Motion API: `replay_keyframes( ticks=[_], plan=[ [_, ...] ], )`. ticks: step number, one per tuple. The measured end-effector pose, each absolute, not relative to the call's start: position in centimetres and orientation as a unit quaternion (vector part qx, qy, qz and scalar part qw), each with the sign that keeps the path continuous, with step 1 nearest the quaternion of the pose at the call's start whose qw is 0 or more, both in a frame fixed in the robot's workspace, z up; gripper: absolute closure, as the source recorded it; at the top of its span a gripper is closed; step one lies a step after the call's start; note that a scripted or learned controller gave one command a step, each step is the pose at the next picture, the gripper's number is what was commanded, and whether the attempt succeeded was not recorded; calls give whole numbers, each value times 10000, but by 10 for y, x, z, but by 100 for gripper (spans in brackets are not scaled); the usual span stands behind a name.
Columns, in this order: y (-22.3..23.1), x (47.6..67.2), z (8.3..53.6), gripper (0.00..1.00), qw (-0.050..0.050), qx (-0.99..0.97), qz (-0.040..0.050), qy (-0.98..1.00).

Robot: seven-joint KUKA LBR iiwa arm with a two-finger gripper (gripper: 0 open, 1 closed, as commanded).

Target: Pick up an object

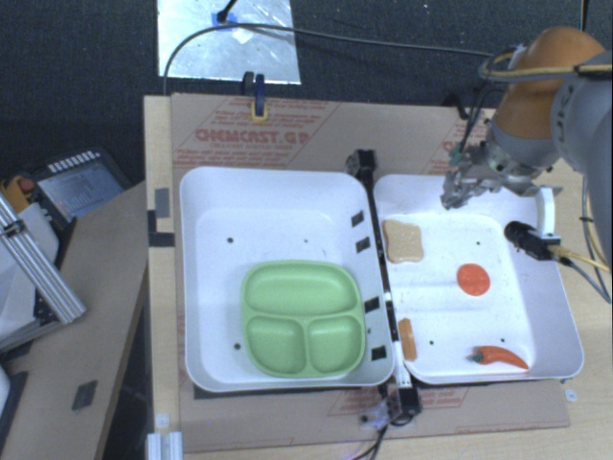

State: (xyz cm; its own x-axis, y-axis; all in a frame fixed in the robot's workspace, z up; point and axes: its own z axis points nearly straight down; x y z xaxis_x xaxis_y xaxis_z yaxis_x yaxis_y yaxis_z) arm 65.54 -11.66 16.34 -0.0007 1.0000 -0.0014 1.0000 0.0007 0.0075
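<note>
A: Zero picks done at that point. Gripper (464, 188) hung over the far edge of the right bin (536, 353), nothing between its fingers. Couldn't tell whether they were spread or closed, too small and blurred.

B: What was there to grab?

A: Largest first. Left bin (206, 209) held a green divided plate (303, 318), three compartments, smooth moulded plastic, rounded corners. Right bin had the rest: a toast slice (403, 241), flat and tan, lying nearest the gripper; an orange-red disc (473, 279), maybe a tomato slice, mid-bin; a carrot-like piece (500, 356), tapered, glossy orange with a green end, near front edge; a small sausage-shaped piece (407, 338), orange, against the divider wall.

B: Remaining?

A: Everything: descend, close, lift. My guess was the toast as easiest reach, though flat, so poor finger purchase.
</note>
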Motion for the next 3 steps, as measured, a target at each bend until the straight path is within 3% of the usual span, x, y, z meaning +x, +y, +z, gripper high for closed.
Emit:
replay_keyframes(
  ticks=[2,3],
  plan=[
    [-107,655,260,100,29,7055,22,7087],
    [-46,661,262,100,2,7034,16,7108]
  ],
)
